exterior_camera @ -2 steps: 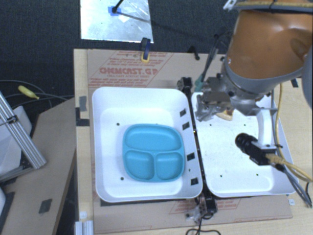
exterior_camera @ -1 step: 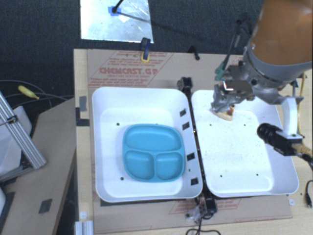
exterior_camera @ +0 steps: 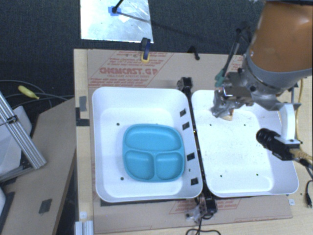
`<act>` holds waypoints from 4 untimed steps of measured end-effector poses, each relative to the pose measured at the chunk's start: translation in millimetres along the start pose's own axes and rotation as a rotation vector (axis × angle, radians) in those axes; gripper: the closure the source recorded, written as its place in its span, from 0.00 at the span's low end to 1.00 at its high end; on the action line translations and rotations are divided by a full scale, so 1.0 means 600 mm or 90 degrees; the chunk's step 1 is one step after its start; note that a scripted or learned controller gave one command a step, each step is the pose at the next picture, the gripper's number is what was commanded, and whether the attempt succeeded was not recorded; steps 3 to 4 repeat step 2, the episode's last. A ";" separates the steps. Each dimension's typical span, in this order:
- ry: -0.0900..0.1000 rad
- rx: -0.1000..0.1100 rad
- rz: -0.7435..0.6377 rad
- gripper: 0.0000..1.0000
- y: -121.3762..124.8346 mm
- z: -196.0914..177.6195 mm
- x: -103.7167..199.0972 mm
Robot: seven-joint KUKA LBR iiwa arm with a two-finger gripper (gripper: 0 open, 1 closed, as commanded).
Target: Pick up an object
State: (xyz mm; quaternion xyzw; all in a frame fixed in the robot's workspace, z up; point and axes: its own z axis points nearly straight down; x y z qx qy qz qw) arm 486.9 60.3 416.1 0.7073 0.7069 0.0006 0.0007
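Right, two white bins side by side, and the whole story is which one the arm is over. The left bin carries the only sizeable thing on offer. The right bin shows mostly bare floor, and that's where the arm hangs, reaching in from the view's right.

Now the tray: blue, divided, lying flat near the middle of the left bin, clear of all four walls. Its long axis runs across the view with a slight tilt, the big compartment on the far side and two smaller ones on the near side.

The gripper sits low over the far corner of the right bin, close to the divider between the bins. So the tray lies off to the view's left and nearer the camera, on the other side of that divider. Going for it would mean crossing over, I'd say.

How the gripper is set, I cannot tell; it's too muddled from up here.

One last thing: a small tan bit at the gripper's tip. Whether it's gripped or just lying beneath, I can't say.
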 end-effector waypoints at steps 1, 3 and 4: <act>0.000 0.000 -0.003 1.00 0.000 0.022 0.023; 0.000 0.000 0.000 1.00 0.000 0.056 0.015; 0.000 0.000 0.000 1.00 0.000 0.056 0.015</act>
